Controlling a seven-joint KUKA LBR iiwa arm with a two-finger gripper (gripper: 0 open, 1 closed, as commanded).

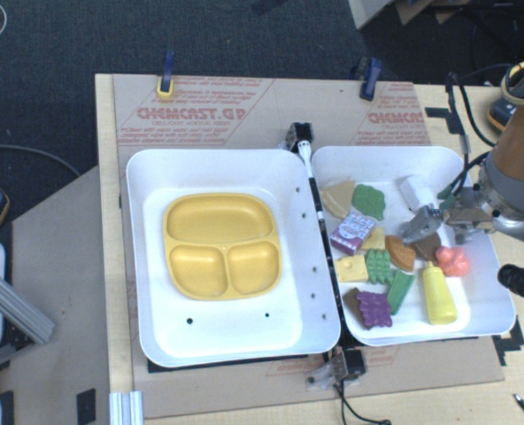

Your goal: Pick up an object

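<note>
The toy foods lie heaped in the right bin point(474, 321), taking up its middle and front; bare floor is left along its back wall and right edge. Counted there: one yellow bottle point(439, 296), one purple grape bunch point(373, 308), one green broccoli piece point(368, 200), one purple carton point(353, 230), one pink piece point(453, 261). The tool point(428, 226) hangs low over the heap, just behind the pink piece; how far it is open I cannot tell, nor any grip. Left of the right bin, the second bin point(147, 264) carries one yellow divided tray point(220, 244) on the worktop point(111, 131)
</note>
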